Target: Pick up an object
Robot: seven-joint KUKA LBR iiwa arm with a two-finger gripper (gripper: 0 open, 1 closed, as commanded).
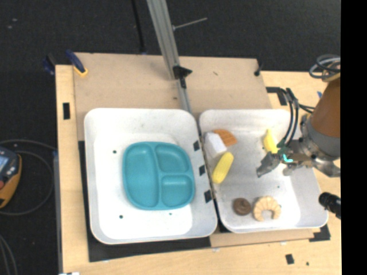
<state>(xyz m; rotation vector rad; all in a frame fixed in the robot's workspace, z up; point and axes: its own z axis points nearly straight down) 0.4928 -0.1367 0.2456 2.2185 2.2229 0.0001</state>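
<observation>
- Camera view: a tan tabletop (132,79) carries two shallow white bins side by side, the left bin (103,130) and the right bin (246,119), with their inner walls touching.
- Left bin: a teal plate (159,175) with three compartments lies flat near the middle.
- Right bin, left side: a yellow corn cob (222,167) lies tilted beside the dividing wall; just above it sit a white block (215,144) and an orange piece (226,136), touching each other.
- Right bin, front: a brown donut (241,206) lies just beside a tan, curled shrimp (267,208).
- Right bin, upper right: a small yellow item (269,140) lies near the arm's cabling; its shape is too small to tell.
- Arm (330,116): it enters from the right, its orange band above the grey wrist, with black cables running up toward the bin's back corner.
- End effector (270,166): it is over the right part of the right bin, pointing left, with a teal light on its body. Its fingers appear released and spread, with nothing between them.
- Candidate objects for pickup all rest on the right bin's floor; the corn cob and shrimp lie apart from the end effector.
- A metal pole (166,39) rises from the tabletop behind the bins.
</observation>
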